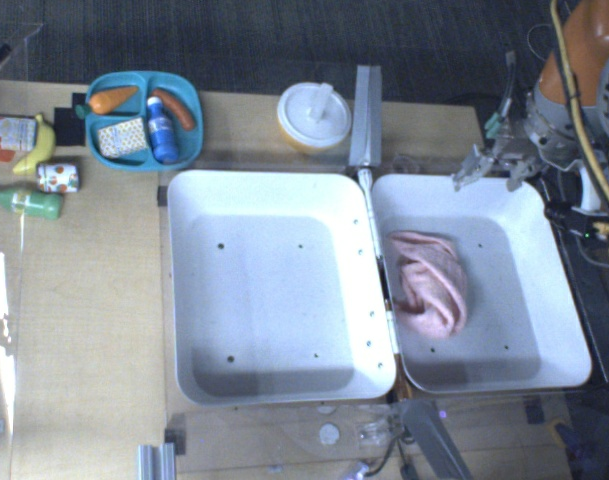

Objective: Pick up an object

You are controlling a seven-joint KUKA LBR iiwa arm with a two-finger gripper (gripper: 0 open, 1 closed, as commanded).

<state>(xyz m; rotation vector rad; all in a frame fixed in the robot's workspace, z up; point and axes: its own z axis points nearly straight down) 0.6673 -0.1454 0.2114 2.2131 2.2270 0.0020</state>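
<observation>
Above the right bin's (559,298) far rim, the hand (492,171), fingers spread, holding nothing, apart from the pink cloth (431,281)

Cloth (431,281) lies in right bin (554,268), beside left bin (184,268).

We can't make out any readable text here. The small carton (8,134) and little can (58,177) on the counter (84,308) carry printing, but it's too blurry for us.
</observation>
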